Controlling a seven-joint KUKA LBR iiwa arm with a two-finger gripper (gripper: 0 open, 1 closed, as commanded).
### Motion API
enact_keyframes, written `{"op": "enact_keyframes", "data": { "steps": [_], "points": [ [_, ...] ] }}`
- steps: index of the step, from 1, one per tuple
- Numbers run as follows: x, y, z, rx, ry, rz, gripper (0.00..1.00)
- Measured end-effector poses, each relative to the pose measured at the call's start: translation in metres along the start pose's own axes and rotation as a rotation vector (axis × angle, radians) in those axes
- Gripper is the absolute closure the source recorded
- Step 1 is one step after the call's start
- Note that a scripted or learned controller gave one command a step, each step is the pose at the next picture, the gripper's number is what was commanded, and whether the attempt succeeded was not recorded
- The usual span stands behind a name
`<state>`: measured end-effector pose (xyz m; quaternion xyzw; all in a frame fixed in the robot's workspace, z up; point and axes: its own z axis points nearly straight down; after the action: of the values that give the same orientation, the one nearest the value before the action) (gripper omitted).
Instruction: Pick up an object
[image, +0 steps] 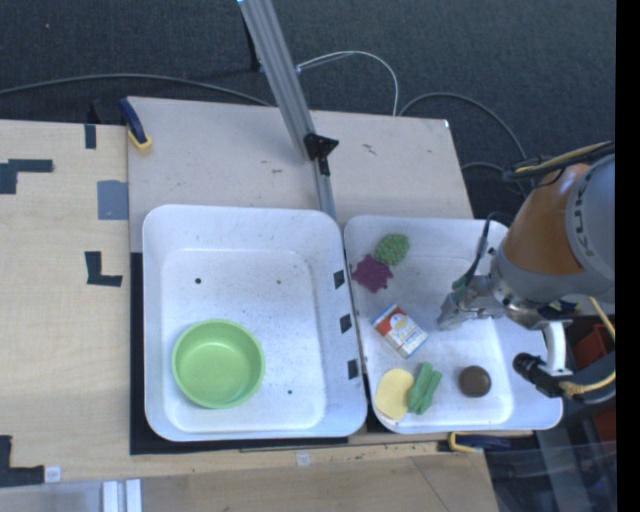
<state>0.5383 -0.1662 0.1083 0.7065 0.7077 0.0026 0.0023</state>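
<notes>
Two shallow white bins sit side by side on a pale bench (230, 150), seen from above at a slant. The left bin (160, 232) holds a green bowl (218, 363) near its front left corner, with wide bare floor across the rest of it.

The right bin (440, 228) is more crowded. A knobbly green object (392, 248) and a purple star-like piece (371, 272) lie close together near the back left. A small white and orange box (400, 330) sits near the middle. Along the front edge lie a yellow piece (394, 392) touching a green pod-like piece (424, 388), and, a little apart, a brown ball (474, 380).

The grey and orange arm (560, 235) reaches in over the right rim. Its tool (458, 308) hangs over open floor just right of the box; whether it is open or closed, or has hold of anything, cannot be told.
</notes>
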Motion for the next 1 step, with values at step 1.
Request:
{"op": "enact_keyframes", "data": {
  "steps": [1],
  "points": [
    [-0.0029,-0.0006,-0.0624,0.003,-0.002,0.000,1.00]
  ]
}}
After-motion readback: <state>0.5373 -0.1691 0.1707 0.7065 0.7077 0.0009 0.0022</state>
